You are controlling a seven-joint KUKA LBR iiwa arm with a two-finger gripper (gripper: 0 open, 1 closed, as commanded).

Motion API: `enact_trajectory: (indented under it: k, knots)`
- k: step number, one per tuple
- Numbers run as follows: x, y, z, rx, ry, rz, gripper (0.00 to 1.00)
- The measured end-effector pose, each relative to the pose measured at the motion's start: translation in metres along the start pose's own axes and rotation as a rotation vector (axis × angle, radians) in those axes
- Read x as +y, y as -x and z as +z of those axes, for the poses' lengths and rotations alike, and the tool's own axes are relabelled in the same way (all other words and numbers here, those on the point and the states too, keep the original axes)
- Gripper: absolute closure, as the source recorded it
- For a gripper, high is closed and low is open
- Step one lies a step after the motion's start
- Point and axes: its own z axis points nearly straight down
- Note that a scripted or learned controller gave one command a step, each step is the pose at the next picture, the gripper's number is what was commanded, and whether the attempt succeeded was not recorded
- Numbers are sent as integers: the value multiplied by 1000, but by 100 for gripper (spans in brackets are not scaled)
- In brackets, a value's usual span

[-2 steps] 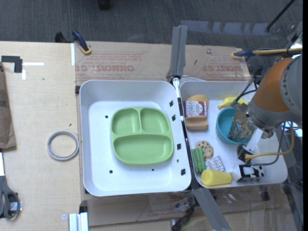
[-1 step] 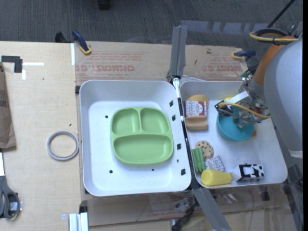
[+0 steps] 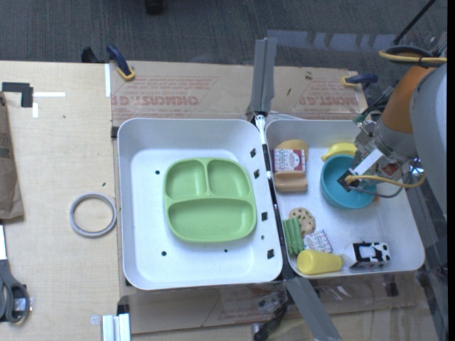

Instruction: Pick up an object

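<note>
**Position.** The end effector [image 3: 364, 153] stands over the right-hand shallow white bin [image 3: 407, 226]. It is above the far rim of the round blue plastic bowl [image 3: 345, 192] and just beside the curved yellow plastic piece [image 3: 339, 150] that touches that rim. From this slant it cannot be told whether the end effector is released or clenched, and nothing is seen in its grasp.

**Task status.** No object is lifted. Every small candidate lies in the right-hand bin, and the bowl is the nearest.

**Hazards, as judged:**
- The bowl's wall is smooth and curved, so a closure on its rim is likely to slip off or tip the bowl.
- The yellow piece abuts the bowl. A descent between the two may shove both aside and close on neither.
- The wrist is near the bin's far right corner, so a steep approach risks striking the wall.
- The round speckled cookie [image 3: 303, 220], the yellow plastic cup lying on its side [image 3: 318, 262] and the black-and-white toy vehicle [image 3: 371, 254] sit close among other items. A grasp there may catch two things or only nudge them.
- The green divided plastic plate [image 3: 210, 199] in the left-hand white bin [image 3: 135, 190] lies flat and offers little purchase.
</note>
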Motion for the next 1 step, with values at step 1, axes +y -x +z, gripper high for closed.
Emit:
enact_trajectory:
  k: [1]
  knots:
    - [-4, -33, 0, -1, 4, 369, 0]
